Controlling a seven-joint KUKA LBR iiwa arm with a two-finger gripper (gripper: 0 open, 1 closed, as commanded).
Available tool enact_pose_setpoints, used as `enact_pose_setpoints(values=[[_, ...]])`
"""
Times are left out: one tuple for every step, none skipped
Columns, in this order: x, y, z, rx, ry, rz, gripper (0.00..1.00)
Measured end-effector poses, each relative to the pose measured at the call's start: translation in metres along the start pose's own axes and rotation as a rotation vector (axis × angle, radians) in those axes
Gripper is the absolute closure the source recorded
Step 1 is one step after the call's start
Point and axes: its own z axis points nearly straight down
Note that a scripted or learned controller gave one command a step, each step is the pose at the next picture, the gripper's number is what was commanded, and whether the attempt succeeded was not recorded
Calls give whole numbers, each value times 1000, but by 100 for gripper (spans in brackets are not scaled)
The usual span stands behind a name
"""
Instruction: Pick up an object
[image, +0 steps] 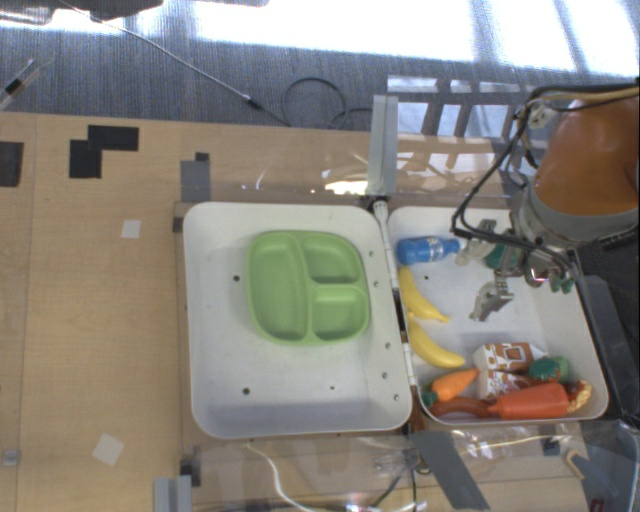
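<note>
1. Objects for picking all lie in the right bin (560, 330): two bananas, one upper (418, 299) and one lower (432, 346), along its left wall; a blue bottle (426, 249) near its far left corner; and a crowded cluster along its near edge.
2. End effector (492, 299) hangs over the bare middle of the right bin, to the right of the upper banana and just below the bottle's level. Nothing sits between its fingers; they look fairly narrow, though the view is too small to be sure.
3. To do this step well, I would pick a target that stands apart. The bottle and the upper banana each have bare floor on their right, so fingers could straddle them cleanly.
4. Both lie close to the bin's left wall, so the approach should keep one finger clear of that wall and close across the short width of the thing.
5. The near-edge cluster looks a poorer choice: its pieces touch or overlap, and a grasp there may nudge neighbours or catch two at once.
6. Count: two white bins, the left bin (215, 350) bearing one green divided plate (308, 287); two bananas; one bottle; one carrot (455, 384); one small carton (502, 364); one orange-red item (533, 401); one green item (549, 369). The cluster's far right end is too small to tell.
</note>
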Motion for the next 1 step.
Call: enact_pose_setpoints(values=[[-7, -6, 101, -2, 9, 73, 0]])
